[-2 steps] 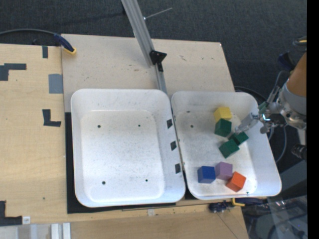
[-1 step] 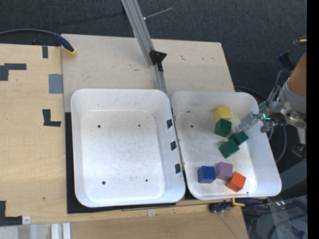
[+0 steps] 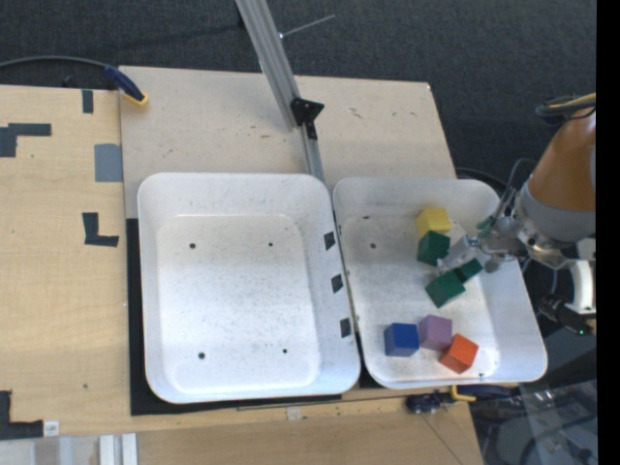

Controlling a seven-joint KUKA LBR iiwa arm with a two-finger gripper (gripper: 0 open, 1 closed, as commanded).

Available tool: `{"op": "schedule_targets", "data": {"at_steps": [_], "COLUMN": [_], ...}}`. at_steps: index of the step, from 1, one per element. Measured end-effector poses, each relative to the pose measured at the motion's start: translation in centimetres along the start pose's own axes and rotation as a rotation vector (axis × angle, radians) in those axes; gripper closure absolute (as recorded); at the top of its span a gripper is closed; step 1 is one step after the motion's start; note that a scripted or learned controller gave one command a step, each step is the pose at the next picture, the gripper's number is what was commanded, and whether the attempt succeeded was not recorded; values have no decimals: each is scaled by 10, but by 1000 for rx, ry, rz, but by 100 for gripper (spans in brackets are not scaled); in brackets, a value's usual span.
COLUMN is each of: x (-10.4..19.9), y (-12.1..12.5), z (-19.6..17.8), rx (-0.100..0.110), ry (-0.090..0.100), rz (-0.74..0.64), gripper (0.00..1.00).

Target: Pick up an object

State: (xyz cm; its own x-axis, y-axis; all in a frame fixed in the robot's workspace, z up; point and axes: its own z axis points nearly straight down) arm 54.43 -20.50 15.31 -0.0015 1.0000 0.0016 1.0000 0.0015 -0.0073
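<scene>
Camera view: gripper [image 3: 471,258] low over right bin [image 3: 513,356], beside a tilted green block [image 3: 447,287]; whether grasping or released, cannot tell. Yellow block [image 3: 433,220] and second green block [image 3: 432,247] nearby.

Two bins side by side on the counter, with every block in the right one.

We see the left bin [image 3: 237,284] and the right bin [image 3: 387,347] touching along their inner edges on the counter [image 3: 213,124]. In the right bin, one block [image 3: 433,221] sits toward the back with another [image 3: 432,248] just in front of it, touching; a third [image 3: 447,288] lies nearer the middle. Along the front wall three blocks cluster: one [image 3: 401,338] on the left, one [image 3: 436,332] beside it, one [image 3: 460,353] at the right. We see the end effector [image 3: 475,255] reaching in from the right, above the third block. A pole [image 3: 276,56] slants behind the bins.
</scene>
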Motion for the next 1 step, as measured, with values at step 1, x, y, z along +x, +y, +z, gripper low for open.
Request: {"op": "schedule_targets", "data": {"at_steps": [1], "x": [5], "y": [3], "z": [34], "rx": [-21], "ry": [-9], "rz": [2], "gripper": [0]}}
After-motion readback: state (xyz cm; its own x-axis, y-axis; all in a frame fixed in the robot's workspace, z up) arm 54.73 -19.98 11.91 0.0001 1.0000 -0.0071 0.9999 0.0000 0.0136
